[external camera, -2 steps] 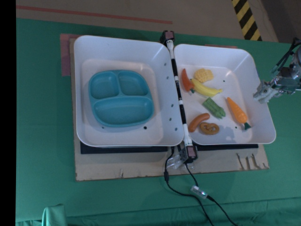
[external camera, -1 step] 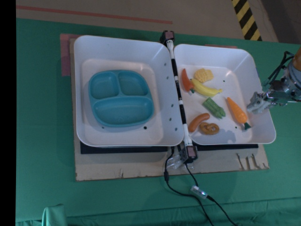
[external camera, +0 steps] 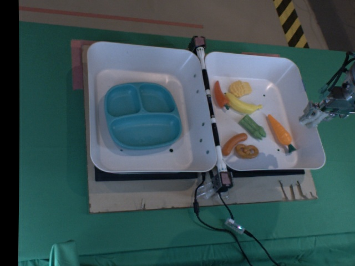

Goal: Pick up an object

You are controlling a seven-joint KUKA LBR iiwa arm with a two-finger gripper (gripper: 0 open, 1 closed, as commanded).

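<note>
One pincer (external camera: pixel 310 119) is recorded at the right edge of the right bin (external camera: pixel 310 148), carried on a grey wrist that enters from the right; whether it is wide or narrow cannot be told, and nothing is seen in its grasp. It is positioned over the bin's right rim, apart from all toy items.

Seven toy food pieces are listed in the right bin. Nearest the pincer, a carrot (external camera: pixel 279 132) is laid at a slant with its green top toward the lower right. Just left of it, a green vegetable bundle (external camera: pixel 252 127) is found. Below that, a sausage (external camera: pixel 234 143) and a pretzel (external camera: pixel 247 151) are placed close together. Toward the bin's upper left, a banana (external camera: pixel 242 104) is laid touching a yellow corn piece (external camera: pixel 239 87), with a red-orange pepper (external camera: pixel 221 95) just beside them near the dividing rail.

In the left bin (external camera: pixel 111 54), a blue divided plate (external camera: pixel 143 116) is held, with three compartments. Both bins are borne on cardboard upon the green-covered desk (external camera: pixel 50 148). Black cables (external camera: pixel 238 234) are trailed from the front of the bins.
</note>
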